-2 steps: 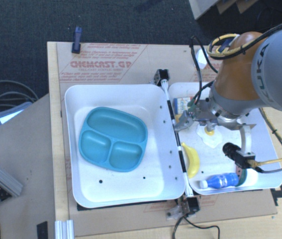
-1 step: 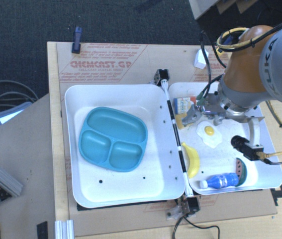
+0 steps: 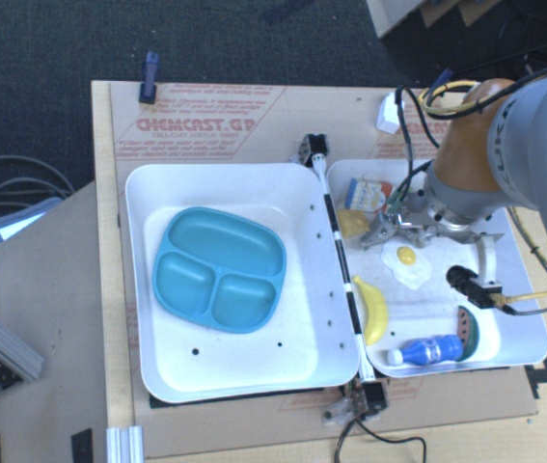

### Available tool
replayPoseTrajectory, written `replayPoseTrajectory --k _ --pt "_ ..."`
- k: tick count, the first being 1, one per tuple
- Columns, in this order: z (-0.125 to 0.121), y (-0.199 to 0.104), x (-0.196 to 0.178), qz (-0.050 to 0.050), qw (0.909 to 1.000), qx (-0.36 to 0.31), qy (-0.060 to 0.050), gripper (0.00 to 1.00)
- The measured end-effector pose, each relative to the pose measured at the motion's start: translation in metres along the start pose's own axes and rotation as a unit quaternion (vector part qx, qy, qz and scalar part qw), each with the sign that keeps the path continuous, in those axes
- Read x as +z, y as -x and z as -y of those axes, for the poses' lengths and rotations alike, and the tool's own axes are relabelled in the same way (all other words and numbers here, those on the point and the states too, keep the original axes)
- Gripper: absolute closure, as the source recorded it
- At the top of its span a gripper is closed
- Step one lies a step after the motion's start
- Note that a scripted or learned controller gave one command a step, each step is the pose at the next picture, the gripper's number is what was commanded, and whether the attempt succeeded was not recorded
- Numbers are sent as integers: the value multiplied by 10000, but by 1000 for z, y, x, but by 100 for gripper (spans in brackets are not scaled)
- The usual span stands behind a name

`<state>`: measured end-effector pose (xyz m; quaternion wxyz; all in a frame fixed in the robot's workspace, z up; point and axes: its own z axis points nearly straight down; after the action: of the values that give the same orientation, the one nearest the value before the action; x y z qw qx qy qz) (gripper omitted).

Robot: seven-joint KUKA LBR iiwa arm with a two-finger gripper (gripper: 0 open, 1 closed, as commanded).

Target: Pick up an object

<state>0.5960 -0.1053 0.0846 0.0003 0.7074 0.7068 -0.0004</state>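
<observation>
While the end effector [image 3: 386, 231] hovers, banana [image 3: 373, 309] lies near egg [image 3: 408, 266].

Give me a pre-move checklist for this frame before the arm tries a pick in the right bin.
1. End effector over the right bin: ok.
2. Fried egg just below it, unobstructed: ok.
3. Object between the fingers: cannot tell.
4. Banana lies against the divider, awkward to reach: not ok.
5. Blue bottle lying flat beside the watermelon slice: ok.
6. Blue plate sits in the left bin: ok.
</observation>
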Motion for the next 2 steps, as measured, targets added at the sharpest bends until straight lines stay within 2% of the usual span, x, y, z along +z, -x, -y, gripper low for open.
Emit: replayPoseTrajectory --k 1,2 --pt "-71 -1 -35 -2 10000 -9 12 0" --pt "-71 22 -5 -19 10000 -28 -27 0"
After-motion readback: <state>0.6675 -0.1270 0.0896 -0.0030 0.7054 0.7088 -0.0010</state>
